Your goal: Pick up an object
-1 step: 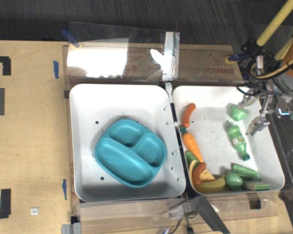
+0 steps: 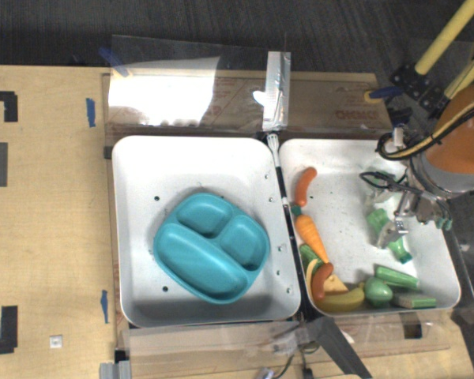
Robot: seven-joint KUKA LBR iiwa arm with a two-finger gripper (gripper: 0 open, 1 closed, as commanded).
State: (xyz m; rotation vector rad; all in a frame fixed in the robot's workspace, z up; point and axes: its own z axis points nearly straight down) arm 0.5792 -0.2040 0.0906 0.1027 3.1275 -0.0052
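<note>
Dark carpet runs along the top of the view, and below it you have a pale wooden tabletop (image 2: 47,212) carrying two shallow white bins side by side. Your left bin (image 2: 134,172) holds a teal divided plate (image 2: 212,245). Your right bin (image 2: 340,164) holds the toy food, and that is where the arm works, reaching in from the right edge.

Your end effector (image 2: 396,229) hangs low over the right part of the right bin. Whether it is released or clenched you cannot tell from this angle; cables and the wrist crowd it.

The relation that matters: small green pieces (image 2: 378,219) sit right at the end effector, one just to its left and another (image 2: 400,251) just below it. They look like the nearest candidates, almost directly under the tool, though you cannot confirm contact with either.

Other choices lie farther off. A green vegetable (image 2: 396,275) lies near the lower rim, long axis roughly left to right. Along the left wall of that bin, an orange carrot (image 2: 311,238) points down and to the right, with an orange-red piece (image 2: 304,185) above it and a yellow banana (image 2: 340,300) in the lower corner.

Room is tight near the rim, so a straight descent onto the near green pieces seems the shortest move.
</note>
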